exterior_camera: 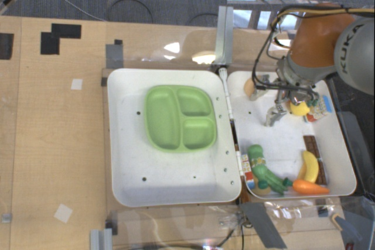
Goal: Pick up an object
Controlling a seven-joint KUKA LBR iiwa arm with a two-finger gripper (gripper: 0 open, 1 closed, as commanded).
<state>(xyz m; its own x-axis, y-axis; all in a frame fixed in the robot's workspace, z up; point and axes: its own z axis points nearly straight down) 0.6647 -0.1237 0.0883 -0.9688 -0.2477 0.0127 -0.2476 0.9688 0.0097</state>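
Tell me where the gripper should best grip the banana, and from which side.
Probably the banana's thick middle, coming straight down, fingers across its narrow width. It lies flat and lengthwise beside the brown bar, with the carrot at its lower end, so the ends are crowded.

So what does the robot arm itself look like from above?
The arm is grey with a glossy orange band above the wrist and dark "KUKA" lettering on its grey shell. Thin black cables loop beside the wrist, which ends in a small metallic gripper.

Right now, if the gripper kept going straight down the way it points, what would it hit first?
Probably bare floor of the right bin: the gripper points down over a white patch left of the yellow toy. Depth is unclear from this slant.
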